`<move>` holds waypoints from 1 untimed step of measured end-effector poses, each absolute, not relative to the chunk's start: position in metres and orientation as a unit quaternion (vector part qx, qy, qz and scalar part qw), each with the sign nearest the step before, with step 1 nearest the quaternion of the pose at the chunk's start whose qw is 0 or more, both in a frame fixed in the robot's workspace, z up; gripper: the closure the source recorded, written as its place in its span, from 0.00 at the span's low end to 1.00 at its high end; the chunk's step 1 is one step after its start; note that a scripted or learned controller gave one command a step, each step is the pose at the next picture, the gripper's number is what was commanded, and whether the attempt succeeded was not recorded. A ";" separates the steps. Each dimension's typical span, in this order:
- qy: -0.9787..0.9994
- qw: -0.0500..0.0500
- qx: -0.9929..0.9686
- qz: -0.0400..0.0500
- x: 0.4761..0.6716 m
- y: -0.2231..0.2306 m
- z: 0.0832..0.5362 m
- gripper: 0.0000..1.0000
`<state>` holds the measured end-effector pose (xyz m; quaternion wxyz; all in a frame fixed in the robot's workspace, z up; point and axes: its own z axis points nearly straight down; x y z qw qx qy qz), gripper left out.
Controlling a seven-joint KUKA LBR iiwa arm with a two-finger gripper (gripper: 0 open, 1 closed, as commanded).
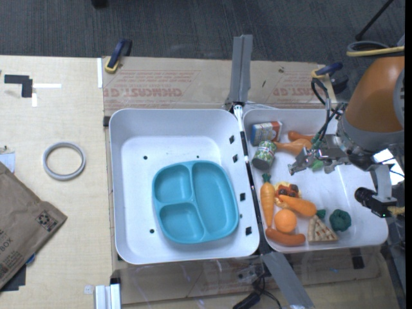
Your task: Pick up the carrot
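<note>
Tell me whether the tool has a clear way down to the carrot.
Probably yes. The carrot lies uncovered along the right bin's left wall; the tool hovers nearby. That wall and the orange crowd it.

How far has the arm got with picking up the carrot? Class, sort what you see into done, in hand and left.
Done: the arm has reached over the right bin. In hand: the gripper hangs above the bin's middle, beside the green can, with nothing seen between its fingers. Left: the carrot lies against the bin's left wall, untouched; it remains to be reached, gripped and lifted.
</note>
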<state>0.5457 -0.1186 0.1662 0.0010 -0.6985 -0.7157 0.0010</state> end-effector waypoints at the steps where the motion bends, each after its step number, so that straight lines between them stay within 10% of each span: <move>1: -0.750 0.001 -0.662 0.001 0.477 -0.094 0.106 0.00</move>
